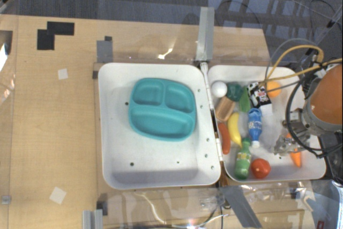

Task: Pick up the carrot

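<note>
The carrot point(296, 158), at the right bin's point(308, 173) near corner, is judged light, rigid and slippery. It is best taken across its thick middle. The gripper point(284, 145) is seen just beside it; whether the jaws are wide or closed cannot be told.

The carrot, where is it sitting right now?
In the camera view, the carrot lies in the right bin, near its lower right corner, beside the gripper and to the right of the tomato.
</note>
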Available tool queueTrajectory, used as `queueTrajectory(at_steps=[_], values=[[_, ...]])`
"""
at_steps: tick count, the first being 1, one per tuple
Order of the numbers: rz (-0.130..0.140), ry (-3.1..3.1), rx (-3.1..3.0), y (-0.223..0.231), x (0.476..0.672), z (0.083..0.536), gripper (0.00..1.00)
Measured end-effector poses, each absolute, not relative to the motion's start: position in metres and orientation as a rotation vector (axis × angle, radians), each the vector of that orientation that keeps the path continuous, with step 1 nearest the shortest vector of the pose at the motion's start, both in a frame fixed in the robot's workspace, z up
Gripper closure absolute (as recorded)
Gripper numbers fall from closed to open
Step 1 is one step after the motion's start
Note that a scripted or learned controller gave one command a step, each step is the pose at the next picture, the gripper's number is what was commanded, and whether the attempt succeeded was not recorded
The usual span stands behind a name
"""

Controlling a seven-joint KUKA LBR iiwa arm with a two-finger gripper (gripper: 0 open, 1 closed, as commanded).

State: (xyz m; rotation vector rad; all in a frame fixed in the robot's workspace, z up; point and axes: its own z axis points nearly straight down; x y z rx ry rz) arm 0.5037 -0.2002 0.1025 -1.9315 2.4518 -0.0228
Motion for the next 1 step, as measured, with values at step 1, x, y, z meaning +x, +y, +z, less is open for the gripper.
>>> queueTrajectory(at_steps=[1], values=[[-0.031, 2.45, -1.922, -0.1992, 0.5069, 0.114, 1.0]])
